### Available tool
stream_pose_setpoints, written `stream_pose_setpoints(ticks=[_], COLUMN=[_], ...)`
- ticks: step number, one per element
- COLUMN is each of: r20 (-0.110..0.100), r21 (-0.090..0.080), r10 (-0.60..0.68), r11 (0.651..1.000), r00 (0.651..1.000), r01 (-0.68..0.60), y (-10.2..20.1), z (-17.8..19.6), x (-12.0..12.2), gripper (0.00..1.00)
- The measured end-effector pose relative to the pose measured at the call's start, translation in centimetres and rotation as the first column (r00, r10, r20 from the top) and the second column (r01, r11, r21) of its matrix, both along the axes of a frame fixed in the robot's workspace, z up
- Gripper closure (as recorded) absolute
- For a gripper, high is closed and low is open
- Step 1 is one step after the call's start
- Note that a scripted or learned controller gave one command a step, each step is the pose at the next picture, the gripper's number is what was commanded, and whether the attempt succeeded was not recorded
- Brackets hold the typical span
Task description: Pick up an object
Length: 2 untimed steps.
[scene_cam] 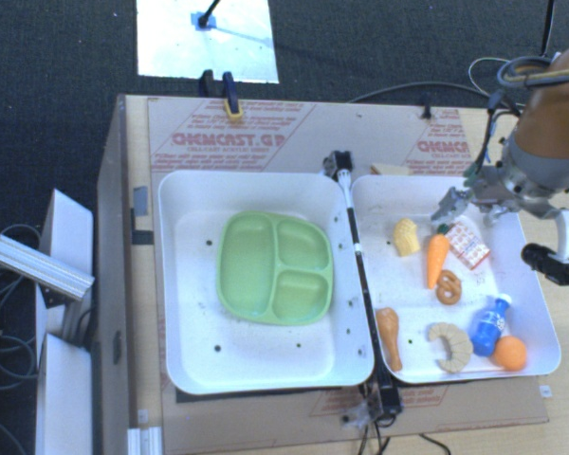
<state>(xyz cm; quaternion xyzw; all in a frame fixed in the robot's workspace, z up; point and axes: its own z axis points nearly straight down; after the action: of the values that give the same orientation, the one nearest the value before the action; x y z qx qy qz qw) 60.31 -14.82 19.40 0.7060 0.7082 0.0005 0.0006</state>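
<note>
1. Camera view looked down at a slant on the surface [266, 126], a board with red lettering that bore two shallow white bins side by side.
2. Left bin [190, 349] held a pale green divided plate [273, 268], lying flat near its middle.
3. Right bin [541, 344] held the loose things for picking: a small yellow piece [407, 236] near the upper left, an orange carrot [437, 259] just right of it, and a brown pretzel [448, 287] below the carrot's tip.
4. A white packet with red print [468, 245] lay beside the carrot on its right, tilted.
5. Lower down, a tan drumstick-shaped piece [389, 337] lay close to the divider, a pale croissant [450, 345] sat near the front wall, and a blue bottle with a white cap [490, 322] lay just right of it, touching a small orange ball [510, 353].
6. The arm [550, 121] came in from the right, its grey wrist over the right bin's upper right corner.
7. The hand [474, 202] hung above the packet and the carrot's top; its metal fingers [452, 203] appeared spread, with nothing between them.
8. A black part [550, 262] of the arm jutted over the bin's right rim.
</note>
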Motion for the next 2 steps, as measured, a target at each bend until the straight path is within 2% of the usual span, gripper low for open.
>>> stream_pose_setpoints(ticks=[1,2], r20=[0.008,-0.001], r21=[-0.002,0.0], r10=[0.002,-0.002], r11=[1.0,1.0], r00=[1.0,1.0], r01=[-0.002,0.002], y=[0.1,2.7], z=[-10.5,-11.0], x=[1.6,-2.1], gripper=[0.0,0.0])
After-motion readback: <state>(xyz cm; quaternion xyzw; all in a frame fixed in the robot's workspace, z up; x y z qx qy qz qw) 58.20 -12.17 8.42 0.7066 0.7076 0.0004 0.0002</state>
